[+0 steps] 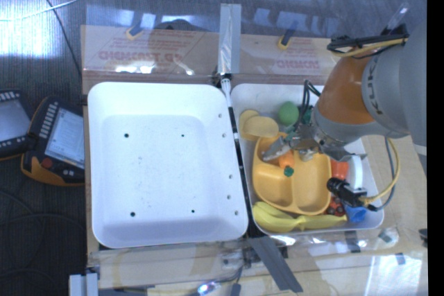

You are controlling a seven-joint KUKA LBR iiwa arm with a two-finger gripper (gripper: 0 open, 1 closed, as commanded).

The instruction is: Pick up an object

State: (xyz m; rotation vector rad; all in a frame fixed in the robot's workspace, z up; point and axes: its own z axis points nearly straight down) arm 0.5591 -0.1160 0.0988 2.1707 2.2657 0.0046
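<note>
My gripper [286, 148] is low in the right bin [372, 217], over the upper rim of a yellow divided plate [291, 189]. A small orange piece with a green tip [287, 164] lies just below the gripper, and I cannot tell whether they touch. A green ball [288, 111] sits behind the gripper, near the bin's far wall. A round yellow lid [261, 126] lies to the left of the ball. A yellow banana [291, 220] lies along the bin's front edge. The grey arm with its orange band [350, 97] hides the bin's far right corner.
The left bin [111, 97] lies beside the right one. Red-orange and blue items [350, 208] crowd the right bin's near right corner under a black cable. A teach pendant [55, 142] lies on the floor at the far left.
</note>
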